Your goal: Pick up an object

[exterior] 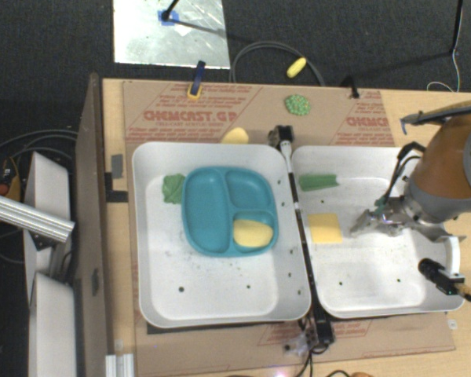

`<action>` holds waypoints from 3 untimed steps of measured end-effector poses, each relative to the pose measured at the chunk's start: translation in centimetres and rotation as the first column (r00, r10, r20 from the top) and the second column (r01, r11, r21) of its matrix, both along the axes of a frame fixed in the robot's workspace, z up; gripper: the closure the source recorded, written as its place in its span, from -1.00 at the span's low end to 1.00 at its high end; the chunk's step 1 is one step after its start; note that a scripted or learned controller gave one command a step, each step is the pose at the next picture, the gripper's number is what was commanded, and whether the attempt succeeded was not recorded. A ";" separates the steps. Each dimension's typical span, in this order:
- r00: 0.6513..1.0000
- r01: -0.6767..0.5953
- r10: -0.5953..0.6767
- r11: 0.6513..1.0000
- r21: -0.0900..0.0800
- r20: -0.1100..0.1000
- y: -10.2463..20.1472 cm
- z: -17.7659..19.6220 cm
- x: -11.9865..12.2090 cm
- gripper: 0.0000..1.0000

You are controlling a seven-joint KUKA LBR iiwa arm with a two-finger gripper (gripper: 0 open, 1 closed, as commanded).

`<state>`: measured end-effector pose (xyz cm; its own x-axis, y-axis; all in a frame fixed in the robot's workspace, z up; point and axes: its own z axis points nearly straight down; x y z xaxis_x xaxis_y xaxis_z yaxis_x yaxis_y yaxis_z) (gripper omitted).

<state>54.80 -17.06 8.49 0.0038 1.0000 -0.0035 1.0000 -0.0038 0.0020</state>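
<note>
In the right bin (377,289) lie a pale yellow block (325,228) near the left wall and a green strip (317,182) at the back left. My gripper (370,221) hangs low over the right bin's middle, just right of the yellow block, with its fingers spread and nothing between them. The left bin (212,297) bears a blue divided plate (224,210) with a yellow lemon-like piece (252,233) in its lower right compartment. A green leafy piece (173,188) lies at the plate's left edge.
Behind the bins on the cardboard lie a yellow piece (235,137), a green knobbly ball (297,104) and a yellow banana-like piece (296,67). The divider (296,210) between the bins runs just left of the yellow block.
</note>
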 end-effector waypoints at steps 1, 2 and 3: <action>1.000 -0.002 0.002 1.000 -0.002 0.006 -3.6 6.8 0.6 -1.00; 1.000 -0.015 0.015 1.000 0.007 -0.002 5.5 4.3 0.5 -1.00; 1.000 -0.010 0.010 1.000 0.005 -0.004 8.1 -0.3 -0.7 -1.00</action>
<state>54.14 -8.92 8.19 -0.0060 1.0000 0.0017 1.0000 0.0060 -0.0023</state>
